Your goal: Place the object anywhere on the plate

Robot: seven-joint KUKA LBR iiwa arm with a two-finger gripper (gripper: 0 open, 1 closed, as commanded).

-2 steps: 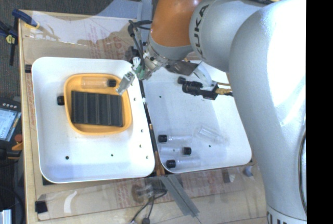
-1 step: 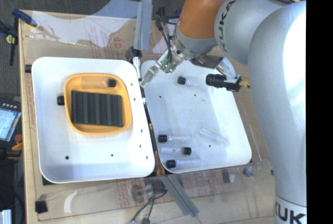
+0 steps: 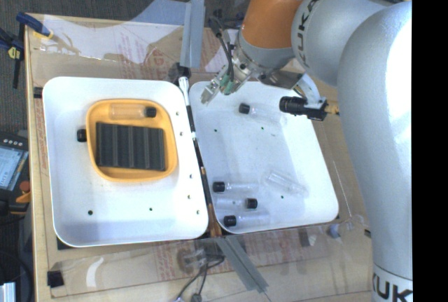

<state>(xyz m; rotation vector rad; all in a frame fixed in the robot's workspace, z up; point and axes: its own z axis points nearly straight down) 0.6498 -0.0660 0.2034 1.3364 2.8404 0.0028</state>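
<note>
Camera view from above: 2 white bins sit side by side. The yellow plate point(image 3: 131, 141), with a dark ribbed centre, lies in the left bin point(image 3: 70, 223). The gripper point(image 3: 225, 85) hangs over the right bin's point(image 3: 318, 185) far left corner; its opening cannot be told. Clear, black-capped vials point(image 3: 234, 186) lie near that bin's front edge.

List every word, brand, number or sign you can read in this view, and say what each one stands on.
"KUKA", running vertically, partly cut off, on the grey robot arm's upper link.
"KUK", cut off by the frame edge, on the arm's grey base.
Faint reddish print on the brown cardboard sheet under the bins: too blurred to read.
</note>
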